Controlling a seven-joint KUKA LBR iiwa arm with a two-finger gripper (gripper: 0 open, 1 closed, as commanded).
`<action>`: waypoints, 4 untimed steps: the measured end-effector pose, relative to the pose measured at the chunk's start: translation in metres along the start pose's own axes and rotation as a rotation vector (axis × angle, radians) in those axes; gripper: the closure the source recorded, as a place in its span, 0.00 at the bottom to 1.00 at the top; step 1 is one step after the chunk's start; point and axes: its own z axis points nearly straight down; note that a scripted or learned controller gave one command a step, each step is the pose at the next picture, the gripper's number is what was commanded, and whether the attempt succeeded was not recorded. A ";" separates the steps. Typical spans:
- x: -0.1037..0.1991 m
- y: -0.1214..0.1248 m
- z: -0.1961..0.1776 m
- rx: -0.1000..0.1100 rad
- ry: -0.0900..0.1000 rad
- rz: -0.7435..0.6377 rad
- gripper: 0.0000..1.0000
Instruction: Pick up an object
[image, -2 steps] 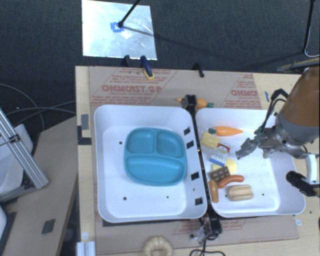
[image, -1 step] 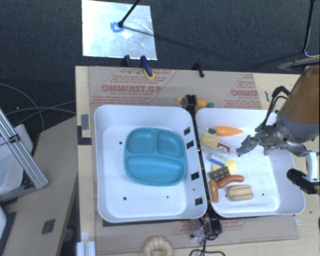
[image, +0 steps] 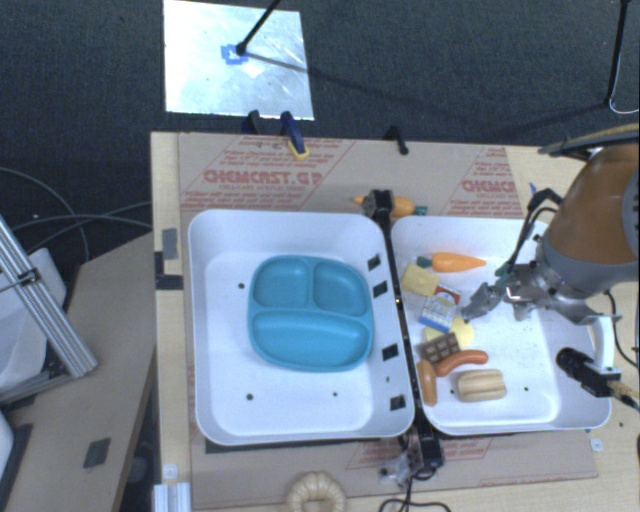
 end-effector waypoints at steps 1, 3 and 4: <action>-0.001 0.011 0.048 -0.003 0.000 0.001 0.00; 0.000 0.016 0.064 -0.013 0.000 0.001 1.00; -0.010 0.014 0.016 -0.004 -0.001 0.002 1.00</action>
